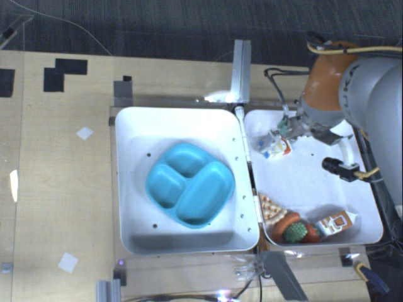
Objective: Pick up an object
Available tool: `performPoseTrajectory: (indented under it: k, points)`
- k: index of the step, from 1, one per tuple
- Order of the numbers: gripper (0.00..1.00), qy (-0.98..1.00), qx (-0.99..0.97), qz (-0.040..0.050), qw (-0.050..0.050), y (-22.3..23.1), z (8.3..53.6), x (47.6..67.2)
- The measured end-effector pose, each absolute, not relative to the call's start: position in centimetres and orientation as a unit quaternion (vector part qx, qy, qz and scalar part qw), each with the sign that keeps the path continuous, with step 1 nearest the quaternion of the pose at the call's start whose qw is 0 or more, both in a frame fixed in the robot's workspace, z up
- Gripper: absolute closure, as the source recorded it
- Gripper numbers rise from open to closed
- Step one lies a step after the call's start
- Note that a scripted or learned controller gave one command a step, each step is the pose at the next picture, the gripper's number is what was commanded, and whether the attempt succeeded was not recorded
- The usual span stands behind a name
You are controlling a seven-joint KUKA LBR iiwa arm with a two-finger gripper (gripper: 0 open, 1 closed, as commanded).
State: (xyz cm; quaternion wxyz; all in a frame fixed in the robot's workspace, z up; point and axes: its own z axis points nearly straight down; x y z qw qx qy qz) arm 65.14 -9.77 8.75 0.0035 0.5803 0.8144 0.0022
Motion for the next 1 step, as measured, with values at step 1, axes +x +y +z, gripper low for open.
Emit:
performPoseTrajectory:
  k: [1]
  points:
    - [1.0,0.815,0.58,0.0041,0.006,-9.73,10.0,65.36]
